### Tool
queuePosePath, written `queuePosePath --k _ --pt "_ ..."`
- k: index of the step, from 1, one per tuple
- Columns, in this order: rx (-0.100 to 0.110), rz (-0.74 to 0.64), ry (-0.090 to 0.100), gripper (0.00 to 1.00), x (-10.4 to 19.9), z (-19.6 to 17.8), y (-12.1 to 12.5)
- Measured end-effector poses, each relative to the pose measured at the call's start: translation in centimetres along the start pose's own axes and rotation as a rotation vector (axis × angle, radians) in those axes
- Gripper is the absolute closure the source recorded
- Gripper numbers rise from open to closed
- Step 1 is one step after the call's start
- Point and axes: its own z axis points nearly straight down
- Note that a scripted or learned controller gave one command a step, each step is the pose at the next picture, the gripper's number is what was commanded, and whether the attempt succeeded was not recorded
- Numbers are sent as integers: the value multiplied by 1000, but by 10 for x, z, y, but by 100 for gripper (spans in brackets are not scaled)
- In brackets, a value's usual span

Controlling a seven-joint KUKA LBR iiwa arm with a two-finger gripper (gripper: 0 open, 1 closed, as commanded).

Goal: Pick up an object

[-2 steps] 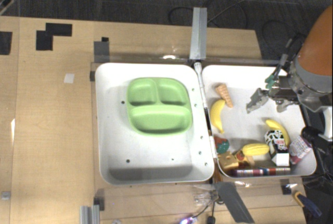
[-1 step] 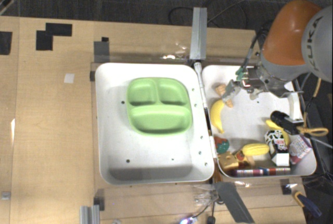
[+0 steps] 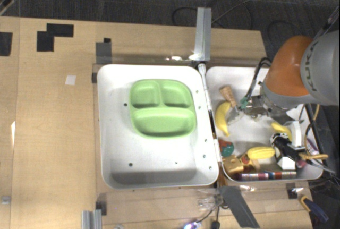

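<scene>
the gripper (image 3: 241, 107) hangs in the right bin (image 3: 249, 75), a banana (image 3: 222, 118) at its nine o'clock, jaws seemingly spread, though i cannot tell for sure.

We see a yellow banana (image 3: 222, 118) lying curved along the right bin's left wall. A brown cork-like piece (image 3: 228, 95) lies tilted just above it.

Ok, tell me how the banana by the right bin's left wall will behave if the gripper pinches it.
The banana is curved and smooth, so it may pivot or slip between two fingers. It looks like a light toy, probably rigid. It lies close to the bin wall, which likely leaves little finger room on that side.
</scene>
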Motion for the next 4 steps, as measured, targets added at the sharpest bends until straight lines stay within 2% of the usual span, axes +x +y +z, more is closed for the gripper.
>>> queuePosePath --k 1,2,3,4 --pt "-9 -21 -2 0 -5 5 60" --pt "-6 4 -2 0 5 7 89" --pt "-7 -31 -1 0 4 6 76" --pt "-14 -33 1 100 6 -7 79"
